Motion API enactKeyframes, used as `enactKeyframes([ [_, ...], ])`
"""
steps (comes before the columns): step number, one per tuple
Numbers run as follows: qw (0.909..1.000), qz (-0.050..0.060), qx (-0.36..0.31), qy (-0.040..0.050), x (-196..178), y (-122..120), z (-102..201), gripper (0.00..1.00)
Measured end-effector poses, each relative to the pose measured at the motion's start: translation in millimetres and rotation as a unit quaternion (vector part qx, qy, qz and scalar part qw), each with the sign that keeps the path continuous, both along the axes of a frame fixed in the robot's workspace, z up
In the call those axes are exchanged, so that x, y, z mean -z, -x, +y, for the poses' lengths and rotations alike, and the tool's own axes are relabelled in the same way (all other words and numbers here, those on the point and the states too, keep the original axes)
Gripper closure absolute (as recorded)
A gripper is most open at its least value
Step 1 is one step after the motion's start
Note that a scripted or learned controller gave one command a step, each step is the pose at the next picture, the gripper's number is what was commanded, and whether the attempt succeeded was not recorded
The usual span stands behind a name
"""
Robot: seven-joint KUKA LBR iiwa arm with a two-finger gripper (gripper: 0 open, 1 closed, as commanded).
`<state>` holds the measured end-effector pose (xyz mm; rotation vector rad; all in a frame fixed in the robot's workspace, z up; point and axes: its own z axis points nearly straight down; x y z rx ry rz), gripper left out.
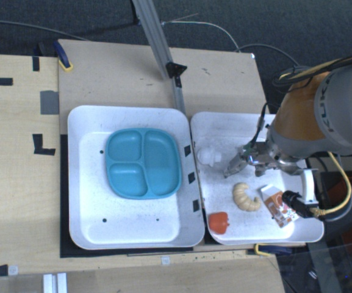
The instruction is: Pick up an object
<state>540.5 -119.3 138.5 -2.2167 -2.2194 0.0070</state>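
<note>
My gripper [235, 165] hangs over the middle of the right bin [224, 124], reaching in from the right. A clear, whitish plastic object [208, 157] lies just to its left. A beige croissant-shaped piece [246, 196] lies just below the gripper. A red-orange object [218, 223] rests at the bin's front left corner. A small orange and white packet [277, 204] lies at the front right, under the arm's wrist. Nothing is visibly held.
The left bin [84, 182] holds a blue divided plate [144, 163]. A grey metal pole [157, 38] slants down to the gap between the bins. Cables run along the right side beside the arm.
</note>
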Motion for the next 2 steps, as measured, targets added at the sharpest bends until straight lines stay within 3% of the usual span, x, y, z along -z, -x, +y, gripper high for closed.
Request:
enactKeyframes([
  [1, 1.0, -0.003, 0.0, 0.001, 51, 0, 0, 0.0],
  [2, 1.0, -0.002, 0.0, -0.0003, 40, 0, 1, 1.0],
])
